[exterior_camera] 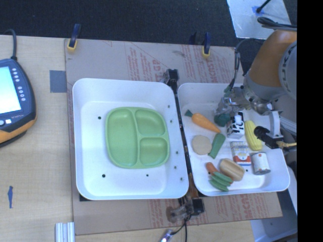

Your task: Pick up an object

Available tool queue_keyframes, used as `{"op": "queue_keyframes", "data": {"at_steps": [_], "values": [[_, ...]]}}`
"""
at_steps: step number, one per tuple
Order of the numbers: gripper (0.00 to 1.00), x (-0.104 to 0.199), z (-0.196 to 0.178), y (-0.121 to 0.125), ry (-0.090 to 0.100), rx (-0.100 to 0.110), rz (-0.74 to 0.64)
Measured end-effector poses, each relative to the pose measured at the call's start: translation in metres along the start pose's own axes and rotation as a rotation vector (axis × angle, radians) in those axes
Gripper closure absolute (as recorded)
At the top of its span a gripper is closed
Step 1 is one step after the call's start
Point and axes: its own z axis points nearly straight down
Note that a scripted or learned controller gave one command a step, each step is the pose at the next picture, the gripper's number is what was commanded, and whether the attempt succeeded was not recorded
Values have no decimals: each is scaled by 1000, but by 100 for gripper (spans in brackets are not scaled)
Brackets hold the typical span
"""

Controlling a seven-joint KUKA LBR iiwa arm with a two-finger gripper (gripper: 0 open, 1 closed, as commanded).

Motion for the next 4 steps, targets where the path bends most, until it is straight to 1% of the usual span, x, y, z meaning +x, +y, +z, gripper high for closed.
{"op": "queue_keyframes", "data": {"at_steps": [1, 2, 3, 4], "values": [[100, 72, -79, -13, 7, 25, 5], [0, 72, -78, -14, 7, 27, 6], [0, 89, -71, 15, 7, 26, 6], [0, 50, 30, 21, 5, 30, 6]]}}
